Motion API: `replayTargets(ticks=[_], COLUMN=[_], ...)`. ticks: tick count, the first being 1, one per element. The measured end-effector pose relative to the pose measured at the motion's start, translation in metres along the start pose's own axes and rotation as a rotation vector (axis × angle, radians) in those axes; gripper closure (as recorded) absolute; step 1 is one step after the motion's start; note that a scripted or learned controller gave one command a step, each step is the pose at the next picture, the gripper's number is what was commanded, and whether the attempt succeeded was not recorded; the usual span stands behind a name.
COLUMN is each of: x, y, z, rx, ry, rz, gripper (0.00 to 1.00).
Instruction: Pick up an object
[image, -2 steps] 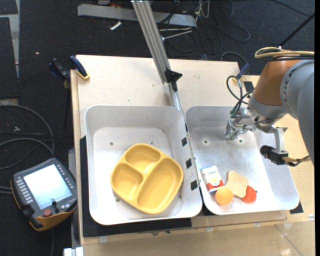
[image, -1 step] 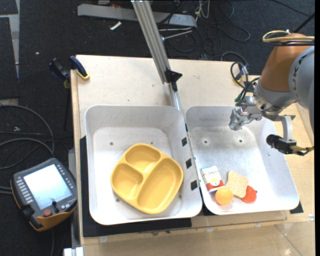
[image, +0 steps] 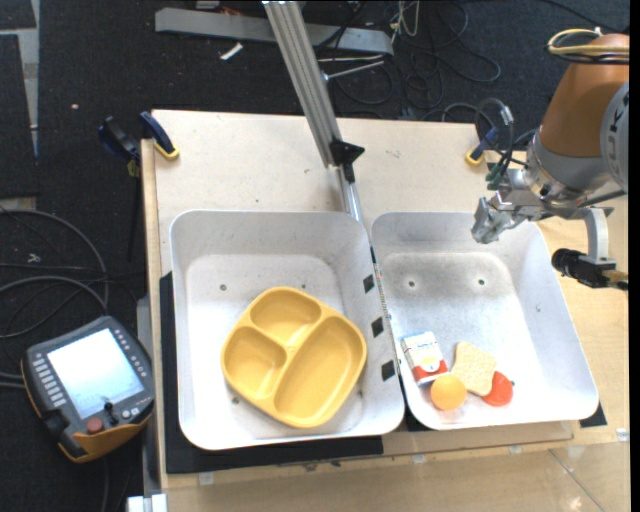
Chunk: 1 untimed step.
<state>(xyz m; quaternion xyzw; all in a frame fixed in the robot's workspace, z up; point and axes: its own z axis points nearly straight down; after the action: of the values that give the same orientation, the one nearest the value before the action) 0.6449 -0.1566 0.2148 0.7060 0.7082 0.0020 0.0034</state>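
Arm poised over the right bin, nothing picked yet.

The gripper (image: 487, 225) hangs above the right bin (image: 560, 300) near its 12 o'clock rim; whether its jaws are open or closed cannot be told at this size, and nothing shows between them. The candidates huddle at the bin's 6 o'clock: a carton (image: 422, 355), an orange ball (image: 449, 392) touching it at its 5 o'clock, a cracker (image: 475, 367) and a red piece (image: 499, 389) just beside. The yellow plate (image: 294, 355) lies in the left bin (image: 200, 260). The likely risk is the crowding: descending fingers could strike a neighbour, nudge the ball rolling, or close on two things and slip; the sloped front wall beside the pile could also block a finger.
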Motion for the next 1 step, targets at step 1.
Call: replayTargets(ticks=[1], x=[0.0608], y=[0.0024], z=[0.0038], rx=[0.008], ry=[0.004], rz=[-0.005], gripper=[1.0])
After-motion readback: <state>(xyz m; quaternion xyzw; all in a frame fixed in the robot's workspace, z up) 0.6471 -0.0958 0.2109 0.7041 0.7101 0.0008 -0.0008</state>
